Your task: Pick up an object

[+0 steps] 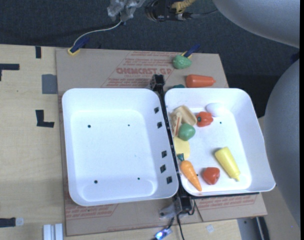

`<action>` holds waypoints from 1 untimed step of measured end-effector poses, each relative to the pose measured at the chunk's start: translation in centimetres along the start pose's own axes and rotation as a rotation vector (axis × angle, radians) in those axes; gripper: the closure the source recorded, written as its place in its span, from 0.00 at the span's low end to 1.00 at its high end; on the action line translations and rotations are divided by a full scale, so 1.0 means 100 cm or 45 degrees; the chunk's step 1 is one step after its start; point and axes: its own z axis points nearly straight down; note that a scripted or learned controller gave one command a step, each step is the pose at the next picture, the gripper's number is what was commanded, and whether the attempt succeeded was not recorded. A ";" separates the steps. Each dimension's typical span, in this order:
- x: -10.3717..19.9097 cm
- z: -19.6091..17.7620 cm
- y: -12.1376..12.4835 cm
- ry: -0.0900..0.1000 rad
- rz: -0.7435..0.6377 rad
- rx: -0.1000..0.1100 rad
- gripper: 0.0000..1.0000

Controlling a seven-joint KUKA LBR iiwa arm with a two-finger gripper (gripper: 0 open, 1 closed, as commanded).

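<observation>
A: Where are we looking for a pick?
B: We're eyeing the corn in the right bin, its long axis slanting down-right, beside the tomato.
A: And the gripper?
B: We're not seeing enough to tell.

Tabletop of pale wood, covered in part by a brown cardboard sheet. Two white bins set side by side on the sheet. Green toy and orange toy lay on the sheet behind the right bin.
</observation>
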 end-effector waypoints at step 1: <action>-0.002 0.179 -0.042 -0.016 0.004 0.044 1.00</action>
